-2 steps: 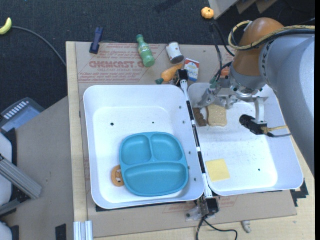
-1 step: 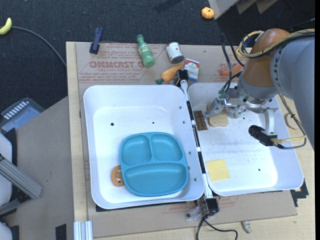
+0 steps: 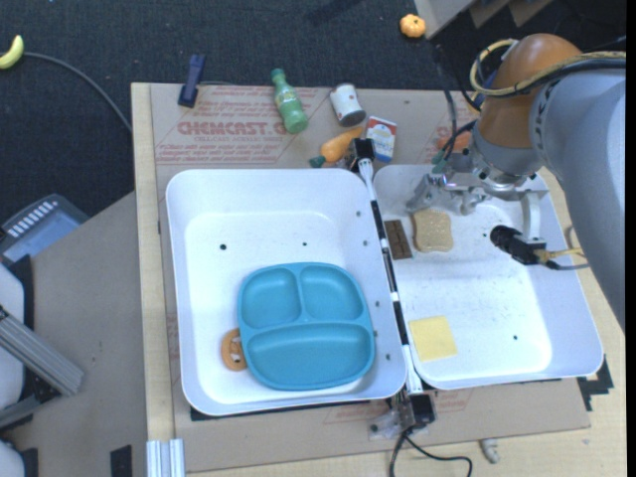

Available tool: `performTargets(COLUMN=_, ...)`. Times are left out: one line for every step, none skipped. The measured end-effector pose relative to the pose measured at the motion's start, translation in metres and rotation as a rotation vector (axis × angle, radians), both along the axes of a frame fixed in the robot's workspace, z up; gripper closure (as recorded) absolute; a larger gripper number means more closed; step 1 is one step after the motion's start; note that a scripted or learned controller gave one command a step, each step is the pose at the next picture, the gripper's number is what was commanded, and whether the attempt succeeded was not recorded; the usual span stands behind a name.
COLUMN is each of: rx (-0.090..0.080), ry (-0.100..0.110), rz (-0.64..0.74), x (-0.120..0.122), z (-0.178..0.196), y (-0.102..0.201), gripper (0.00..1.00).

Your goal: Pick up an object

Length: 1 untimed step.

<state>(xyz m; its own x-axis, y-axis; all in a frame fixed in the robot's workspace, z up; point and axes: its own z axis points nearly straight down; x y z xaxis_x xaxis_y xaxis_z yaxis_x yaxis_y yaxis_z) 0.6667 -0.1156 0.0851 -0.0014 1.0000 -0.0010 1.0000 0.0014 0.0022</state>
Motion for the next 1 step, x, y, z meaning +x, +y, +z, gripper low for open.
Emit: performTargets(rx=0.001, ry=0.003, rz=-0.001, x=-0.0018, z=0.0, y=0.0161, gripper=0.0)
